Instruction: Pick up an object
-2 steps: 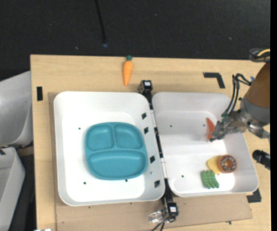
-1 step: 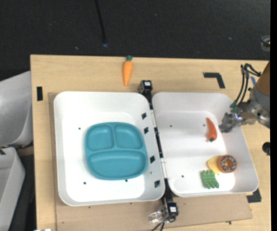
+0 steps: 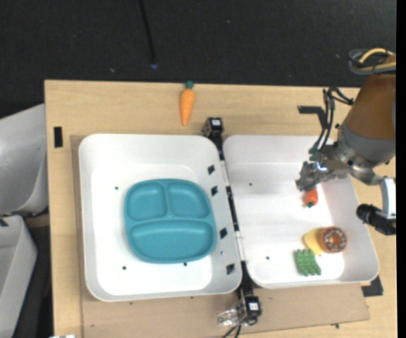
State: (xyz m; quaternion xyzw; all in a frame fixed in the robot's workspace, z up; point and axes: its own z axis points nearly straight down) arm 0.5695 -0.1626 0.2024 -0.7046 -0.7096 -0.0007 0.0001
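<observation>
My gripper (image 3: 309, 186) hangs over the right bin (image 3: 273, 189), towards its right side. A small orange-red object (image 3: 310, 199) sits directly under the gripper tip, touching or very close to it; I cannot see whether it is held. Near the bin's front right corner lie a brown frosted donut (image 3: 335, 239), a yellow piece (image 3: 314, 241) beside it and a green leafy toy (image 3: 306, 263).
A blue divided plate (image 3: 169, 220) lies in the left bin (image 3: 97, 189). An orange toy carrot (image 3: 187, 104) rests on the wooden bench behind the bins. The arm's grey body and orange band (image 3: 372, 115) stand at the right edge, with cables above.
</observation>
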